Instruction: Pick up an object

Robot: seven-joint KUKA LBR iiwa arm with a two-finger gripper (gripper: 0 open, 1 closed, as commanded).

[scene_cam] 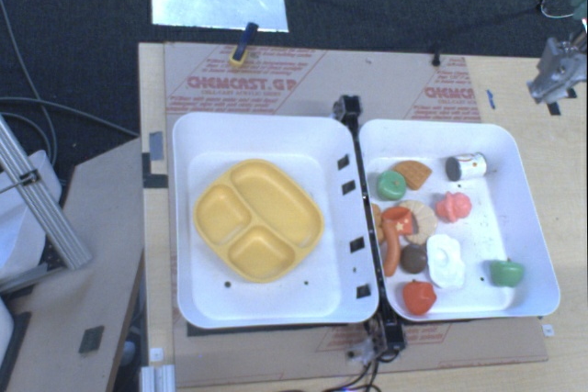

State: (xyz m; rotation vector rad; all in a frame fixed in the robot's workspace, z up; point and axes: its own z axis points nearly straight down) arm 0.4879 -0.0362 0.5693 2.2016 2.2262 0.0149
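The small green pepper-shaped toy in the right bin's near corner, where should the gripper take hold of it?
Grip the small green pepper-shaped toy across its rounded body, coming straight down from above. It sits apart from the white fried-egg toy, with bare floor around it; the bin's right wall is close, so probably set the fingers parallel to that wall.

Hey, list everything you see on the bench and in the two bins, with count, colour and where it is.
Left bin: one, white, left half of bench.
Divided plate: one, yellow, three compartments, middle of left bin.
Right bin: one, white, right half.
Toy food in right bin: about ten pieces, clustered left of centre.
Green round piece: one, upper left.
Brown piece: one, beside it.
White can with a dark end: one, on its side, top.
Pink piece: one, centre.
White piece: one, lower centre.
Green pepper-like piece: one, lower right.
Red piece: one, bottom.
Tool: one, grey, upper right, outside the bins.
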